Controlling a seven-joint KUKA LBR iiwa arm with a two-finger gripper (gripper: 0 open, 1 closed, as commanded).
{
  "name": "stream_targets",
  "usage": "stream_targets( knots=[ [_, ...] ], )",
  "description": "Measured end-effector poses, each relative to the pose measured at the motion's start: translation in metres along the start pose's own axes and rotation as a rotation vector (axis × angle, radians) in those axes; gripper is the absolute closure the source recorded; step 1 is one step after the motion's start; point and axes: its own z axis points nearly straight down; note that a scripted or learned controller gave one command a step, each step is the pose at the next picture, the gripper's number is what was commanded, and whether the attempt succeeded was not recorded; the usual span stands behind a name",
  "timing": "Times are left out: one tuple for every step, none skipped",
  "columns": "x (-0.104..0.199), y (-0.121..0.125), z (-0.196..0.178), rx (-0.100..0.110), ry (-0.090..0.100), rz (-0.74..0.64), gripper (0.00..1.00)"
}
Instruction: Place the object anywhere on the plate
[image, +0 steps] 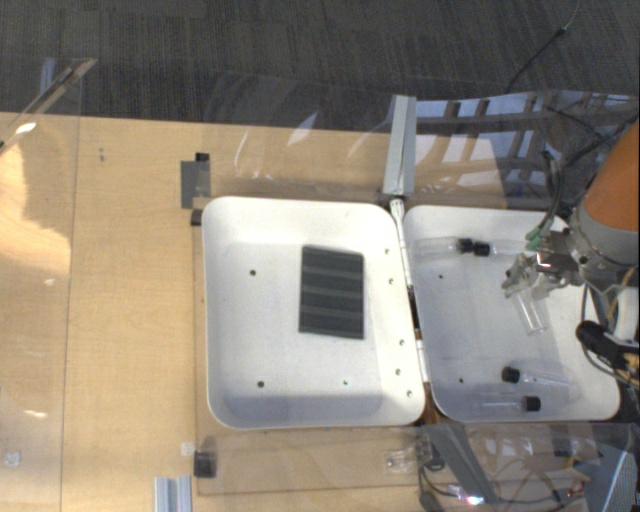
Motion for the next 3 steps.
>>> stream_targets(
  knots=[
    [0.052, 0.084, -0.029, -0.001, -0.001, -0.161, 1.00],
    [0.126, 0.109, -0.013, 0.002, -0.001, 0.176, 1.00],
    [0.187, 0.085, -0.032, 0.000, 0.001, -0.320, 1.00]
  ],
)
